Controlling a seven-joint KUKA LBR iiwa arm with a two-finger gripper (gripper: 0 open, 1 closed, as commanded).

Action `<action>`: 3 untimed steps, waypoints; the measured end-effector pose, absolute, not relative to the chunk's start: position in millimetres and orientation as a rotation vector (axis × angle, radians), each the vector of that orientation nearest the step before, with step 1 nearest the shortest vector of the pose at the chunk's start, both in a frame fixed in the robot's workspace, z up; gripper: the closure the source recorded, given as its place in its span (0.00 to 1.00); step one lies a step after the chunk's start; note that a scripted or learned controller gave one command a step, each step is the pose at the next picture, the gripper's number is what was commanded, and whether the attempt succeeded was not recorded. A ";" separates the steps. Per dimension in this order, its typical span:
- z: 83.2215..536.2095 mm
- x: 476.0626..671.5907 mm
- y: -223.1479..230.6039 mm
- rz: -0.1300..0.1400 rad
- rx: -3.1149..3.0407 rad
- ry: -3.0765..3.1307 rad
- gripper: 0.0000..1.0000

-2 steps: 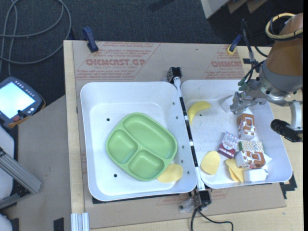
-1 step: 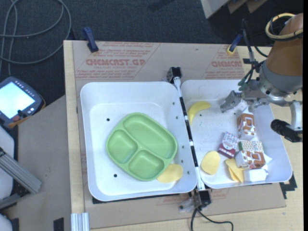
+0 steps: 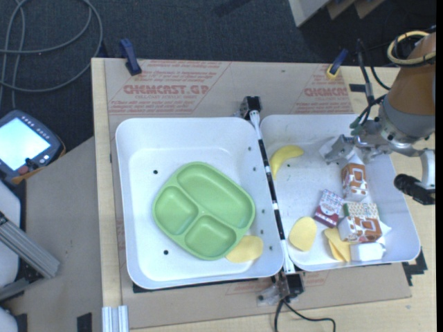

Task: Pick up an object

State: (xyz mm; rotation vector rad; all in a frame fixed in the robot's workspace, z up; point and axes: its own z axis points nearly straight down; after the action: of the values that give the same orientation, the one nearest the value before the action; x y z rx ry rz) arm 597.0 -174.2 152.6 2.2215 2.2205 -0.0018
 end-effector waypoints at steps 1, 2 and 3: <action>97.1 589.0 -197.9 0.001 2.219 2.220 0.00; 106.7 589.2 -197.8 0.001 2.217 2.220 1.00; 98.1 560.7 -101.4 -0.001 2.222 2.224 1.00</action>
State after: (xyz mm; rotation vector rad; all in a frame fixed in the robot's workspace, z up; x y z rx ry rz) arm 560.7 -101.4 98.1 2.2216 2.2241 -0.0005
